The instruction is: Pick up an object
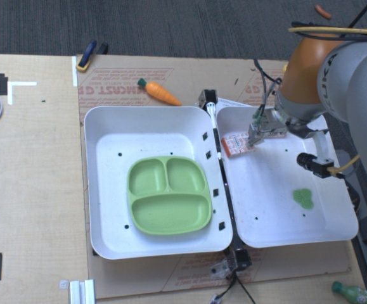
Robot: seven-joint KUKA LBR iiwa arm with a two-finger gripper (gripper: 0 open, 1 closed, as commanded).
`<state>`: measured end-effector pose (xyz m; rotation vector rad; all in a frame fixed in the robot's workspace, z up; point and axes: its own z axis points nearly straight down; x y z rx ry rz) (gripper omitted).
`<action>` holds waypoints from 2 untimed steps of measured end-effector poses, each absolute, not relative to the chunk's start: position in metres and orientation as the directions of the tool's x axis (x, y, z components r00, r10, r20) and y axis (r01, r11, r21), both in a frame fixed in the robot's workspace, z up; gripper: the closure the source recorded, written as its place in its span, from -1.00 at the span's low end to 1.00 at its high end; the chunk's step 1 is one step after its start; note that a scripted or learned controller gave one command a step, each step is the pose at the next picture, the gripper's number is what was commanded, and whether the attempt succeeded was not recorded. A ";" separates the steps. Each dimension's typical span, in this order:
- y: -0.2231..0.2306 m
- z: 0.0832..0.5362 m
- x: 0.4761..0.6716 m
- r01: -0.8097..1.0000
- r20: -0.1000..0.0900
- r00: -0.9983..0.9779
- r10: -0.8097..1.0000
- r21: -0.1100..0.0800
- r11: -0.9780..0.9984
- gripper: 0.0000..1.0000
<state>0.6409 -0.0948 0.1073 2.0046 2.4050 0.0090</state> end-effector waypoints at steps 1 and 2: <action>-0.095 0.107 0.641 0.984 -0.004 -0.180 0.984 0.011 0.180 -1.00; -0.032 0.192 0.656 0.998 -0.001 -0.059 0.998 0.000 0.059 -1.00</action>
